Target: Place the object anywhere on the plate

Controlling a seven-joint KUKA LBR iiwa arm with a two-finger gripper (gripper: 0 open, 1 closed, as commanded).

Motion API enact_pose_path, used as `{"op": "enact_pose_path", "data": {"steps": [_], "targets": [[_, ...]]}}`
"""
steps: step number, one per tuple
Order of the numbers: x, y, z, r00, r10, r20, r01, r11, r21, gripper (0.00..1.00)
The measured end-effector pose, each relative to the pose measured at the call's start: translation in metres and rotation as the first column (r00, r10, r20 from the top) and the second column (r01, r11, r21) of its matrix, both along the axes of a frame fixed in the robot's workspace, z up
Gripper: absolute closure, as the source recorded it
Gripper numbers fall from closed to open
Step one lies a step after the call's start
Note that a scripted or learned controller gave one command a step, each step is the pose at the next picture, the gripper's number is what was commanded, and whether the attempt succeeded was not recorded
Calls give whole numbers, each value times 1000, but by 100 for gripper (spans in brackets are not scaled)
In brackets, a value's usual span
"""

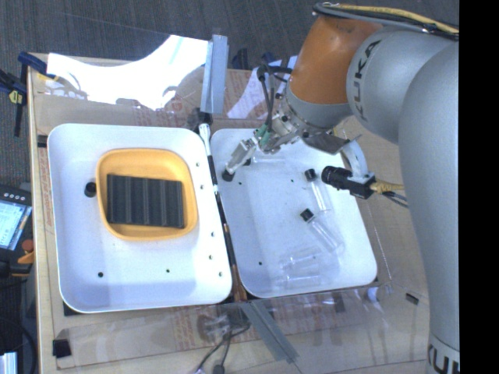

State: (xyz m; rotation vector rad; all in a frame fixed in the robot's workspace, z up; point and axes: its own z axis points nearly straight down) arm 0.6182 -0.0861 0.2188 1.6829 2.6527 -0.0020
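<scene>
A yellow plate lies in the left bin. On it rests a dark ribbed rectangular object, lying flat across the plate's middle. My gripper hangs low over the far left corner of the right bin, close to the divide between the bins. It is apart from the plate and the dark object, to their right. The grey arm with its orange band covers the far right part of the right bin.
Clear plastic pieces with black caps lie in the right bin: one tube near the middle, another clear piece near the front. A small dark knob sits left of the plate. A black cable plug hangs by the wrist.
</scene>
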Motion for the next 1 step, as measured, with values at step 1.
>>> {"op": "enact_pose_path", "data": {"steps": [1], "targets": [[8,32,-15,999,-54,-4,54,999,1,0]]}}
